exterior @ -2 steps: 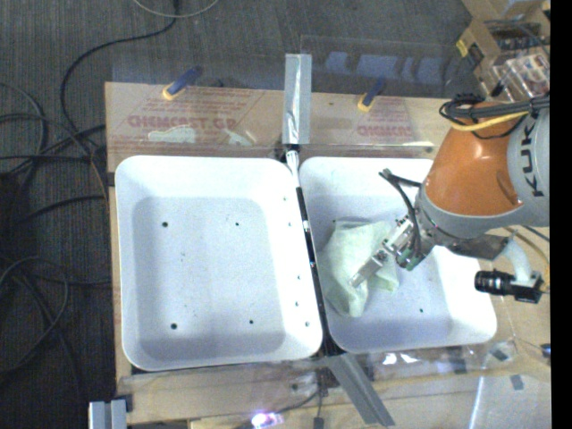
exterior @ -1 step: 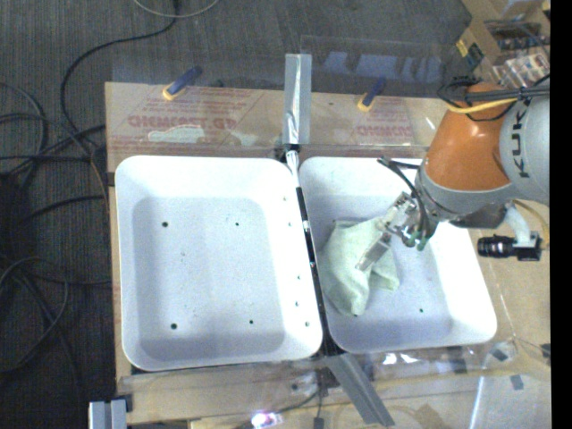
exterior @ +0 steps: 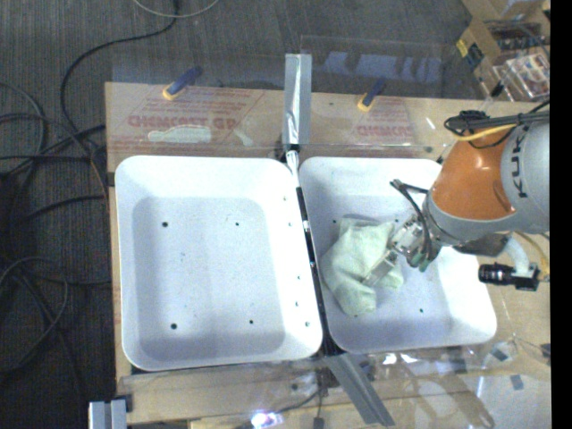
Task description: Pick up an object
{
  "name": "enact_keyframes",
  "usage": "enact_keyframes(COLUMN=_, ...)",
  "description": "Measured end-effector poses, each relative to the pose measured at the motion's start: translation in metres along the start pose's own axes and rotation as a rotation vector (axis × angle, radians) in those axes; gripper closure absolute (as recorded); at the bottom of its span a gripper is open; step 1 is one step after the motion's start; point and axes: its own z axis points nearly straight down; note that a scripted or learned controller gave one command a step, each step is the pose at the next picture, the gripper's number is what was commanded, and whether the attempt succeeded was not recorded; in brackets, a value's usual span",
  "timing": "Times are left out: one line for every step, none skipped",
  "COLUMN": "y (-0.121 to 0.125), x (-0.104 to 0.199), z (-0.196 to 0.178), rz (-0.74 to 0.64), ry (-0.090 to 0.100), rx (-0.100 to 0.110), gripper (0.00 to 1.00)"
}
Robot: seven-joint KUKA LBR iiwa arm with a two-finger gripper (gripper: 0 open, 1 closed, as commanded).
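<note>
The claw [exterior: 393,262] was down in the right bin [exterior: 465,320], at the right edge of a crumpled pale green cloth [exterior: 356,259] that lay in the left half of that bin, near the wall shared with the left bin [exterior: 143,329]. Metal parts of the claw touched or overlapped the cloth's edge, but I could not tell whether the claw was wide, narrow or closed on any fabric; the wrist hid too much.

The step in hand looked like the grasp itself. To do it well, the claw would need to bite into a raised fold, not a flat skirt of fabric, since a thin edge slips out easily. A soft cloth sags and drags, so a straight lift, high enough for the trailing part to clear the bin wall, would seem wise.

The bins were shallow, white and smooth, with a few small dark holes in their floors. They sat side by side on a wooden tabletop [exterior: 214,119] with a clear sheet on it. Beyond lay dark carpet [exterior: 54,25] with black cables [exterior: 36,213], and cardboard boxes [exterior: 500,7] stood at the far right corner.
</note>
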Motion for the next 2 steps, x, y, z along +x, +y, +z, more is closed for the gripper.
enact_keyframes(y=0.003, x=-0.002, z=-0.009, rz=-0.001, ry=-0.003, rx=-0.005, gripper=1.0)
enact_keyframes(y=0.066, x=-0.043, z=-0.078, rz=-0.022, ry=0.013, rx=0.01, gripper=1.0)
